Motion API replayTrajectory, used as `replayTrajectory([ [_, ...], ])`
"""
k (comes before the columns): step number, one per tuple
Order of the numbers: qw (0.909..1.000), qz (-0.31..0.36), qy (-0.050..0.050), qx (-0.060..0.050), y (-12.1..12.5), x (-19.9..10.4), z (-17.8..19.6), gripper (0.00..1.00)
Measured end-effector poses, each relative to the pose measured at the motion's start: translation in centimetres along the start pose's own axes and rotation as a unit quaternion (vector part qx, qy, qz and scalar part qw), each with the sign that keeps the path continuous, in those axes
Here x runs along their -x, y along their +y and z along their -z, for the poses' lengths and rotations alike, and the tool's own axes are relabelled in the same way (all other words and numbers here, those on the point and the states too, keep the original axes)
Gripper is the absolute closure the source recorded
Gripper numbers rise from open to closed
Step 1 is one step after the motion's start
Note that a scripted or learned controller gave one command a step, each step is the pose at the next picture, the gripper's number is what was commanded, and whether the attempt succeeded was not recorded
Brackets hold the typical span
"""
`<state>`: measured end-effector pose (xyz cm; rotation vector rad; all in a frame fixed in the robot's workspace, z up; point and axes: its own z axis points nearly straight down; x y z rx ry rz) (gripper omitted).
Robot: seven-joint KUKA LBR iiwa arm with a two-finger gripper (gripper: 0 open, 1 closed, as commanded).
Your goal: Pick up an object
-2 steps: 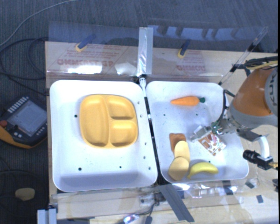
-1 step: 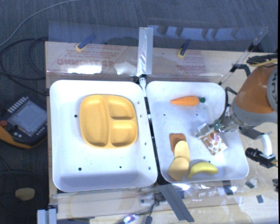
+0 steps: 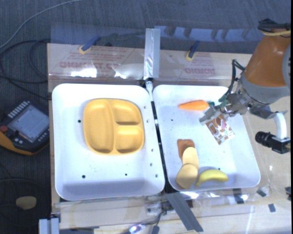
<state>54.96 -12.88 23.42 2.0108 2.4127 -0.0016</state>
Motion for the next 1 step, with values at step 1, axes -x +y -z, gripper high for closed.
replayTrajectory([
  [1,0.9743,0.225,0.001,0.0,0.18,-4.42,-5.09,1.0],
])
